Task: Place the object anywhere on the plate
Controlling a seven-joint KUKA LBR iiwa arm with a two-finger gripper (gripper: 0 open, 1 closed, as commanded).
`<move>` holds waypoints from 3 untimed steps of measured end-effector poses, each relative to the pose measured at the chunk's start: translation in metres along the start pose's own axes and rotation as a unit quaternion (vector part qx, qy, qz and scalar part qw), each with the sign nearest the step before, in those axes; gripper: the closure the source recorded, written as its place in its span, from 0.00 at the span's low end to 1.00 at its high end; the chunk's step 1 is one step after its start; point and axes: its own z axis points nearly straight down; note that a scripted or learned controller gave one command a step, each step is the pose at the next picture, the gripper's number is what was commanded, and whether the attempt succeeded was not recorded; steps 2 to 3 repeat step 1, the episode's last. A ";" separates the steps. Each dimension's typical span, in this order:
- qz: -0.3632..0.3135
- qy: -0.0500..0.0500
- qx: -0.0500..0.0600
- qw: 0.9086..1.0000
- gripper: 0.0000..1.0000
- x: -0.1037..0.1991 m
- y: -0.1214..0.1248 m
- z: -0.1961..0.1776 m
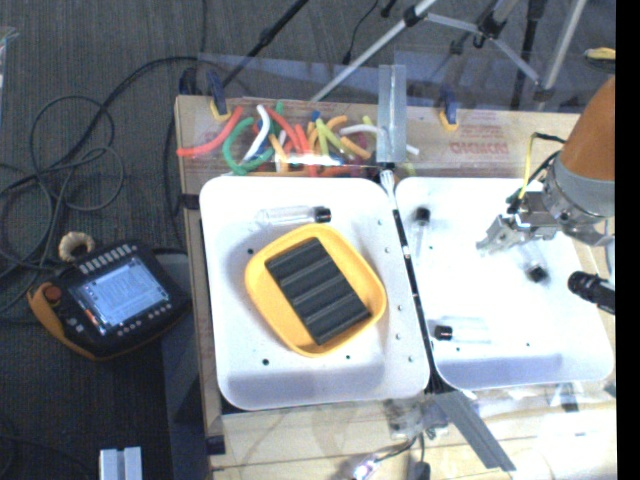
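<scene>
Camera view: the end effector (512, 230), its grip state indiscernible, is seen over the right bin (500, 358); nothing has been delivered to the yellow plate (262, 268).

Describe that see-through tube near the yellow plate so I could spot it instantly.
Start at the left white bin, which holds a yellow plate carrying a dark ridged block. Just beyond the plate, toward the colourful cords, lies the clear tube. Its black cap and transparent body set it apart.
</scene>
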 end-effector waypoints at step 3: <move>0.000 0.000 0.000 1.000 0.00 0.000 0.000 0.000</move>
